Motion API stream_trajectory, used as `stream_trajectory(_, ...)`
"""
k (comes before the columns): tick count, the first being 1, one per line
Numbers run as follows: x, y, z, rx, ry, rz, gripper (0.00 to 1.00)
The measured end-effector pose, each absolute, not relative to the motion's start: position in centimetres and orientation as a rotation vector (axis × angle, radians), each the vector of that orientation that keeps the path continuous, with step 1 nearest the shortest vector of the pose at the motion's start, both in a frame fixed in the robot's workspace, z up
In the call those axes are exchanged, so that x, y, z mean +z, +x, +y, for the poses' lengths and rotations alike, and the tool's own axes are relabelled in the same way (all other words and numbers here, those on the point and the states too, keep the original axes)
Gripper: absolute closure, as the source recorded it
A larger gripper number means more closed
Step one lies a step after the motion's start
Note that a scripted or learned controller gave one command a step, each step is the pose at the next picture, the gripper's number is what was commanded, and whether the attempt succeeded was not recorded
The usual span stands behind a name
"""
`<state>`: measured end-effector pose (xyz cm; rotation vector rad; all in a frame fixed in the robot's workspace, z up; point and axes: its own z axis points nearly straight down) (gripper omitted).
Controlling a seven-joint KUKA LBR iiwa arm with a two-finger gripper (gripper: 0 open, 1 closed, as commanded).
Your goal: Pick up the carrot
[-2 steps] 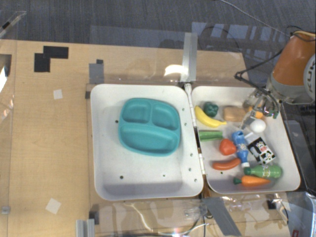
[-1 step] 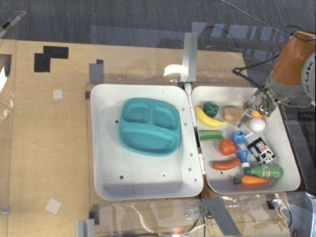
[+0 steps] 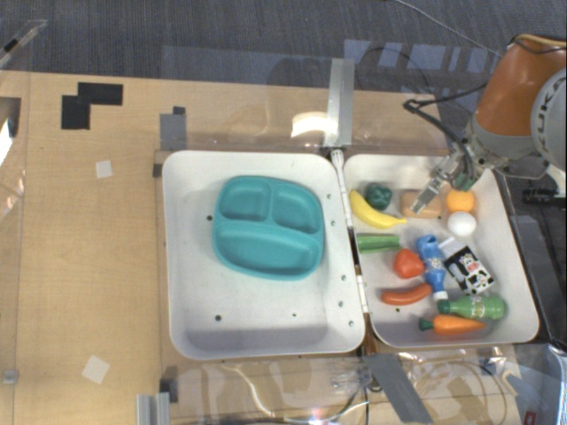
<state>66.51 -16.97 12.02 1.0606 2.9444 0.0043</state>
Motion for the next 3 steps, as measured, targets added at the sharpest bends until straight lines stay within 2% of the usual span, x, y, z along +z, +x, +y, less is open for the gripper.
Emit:
stream_trajectory(1,9.0,66.2,-19.4,0.009,1.221,2.9,0.0)
stream_trajectory(3,8.5,65.7,-20.6,-0.002,1.788,2.587,0.0)
